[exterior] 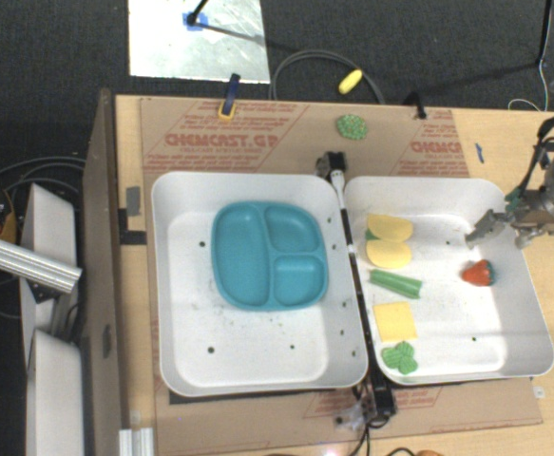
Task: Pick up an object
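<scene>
At the right edge of the view, the pincer point(498, 226) hangs over the right bin point(448, 198), near its far right corner. Two fingers splay apart, one reaching left toward about the bin's middle, the other angled down to the right; released, nothing between them. Wrist and arm body behind it are cut off by the frame edge, so the arm's pose beyond the wrist cannot be read; some cabling trails above it.

Just below the pincer, apart from it, a small red object point(477, 274) with a green tip lies on the bin floor, untouched. Further left in the same bin: two yellow rounded pieces point(389, 240) stacked close, a green stick point(395, 282) just beneath them, a yellow square block point(395, 320), and a green leafy piece point(401, 357) at the near wall. Exact identity of these is hard to make out.

Left bin point(177, 350) holds a blue divided plate point(268, 256), lying flat, well apart from the pincer.

Both bins sit side by side on a cardboard-covered worktop point(210, 131). A small green disc point(353, 126) rests on the cardboard behind the bins.
</scene>
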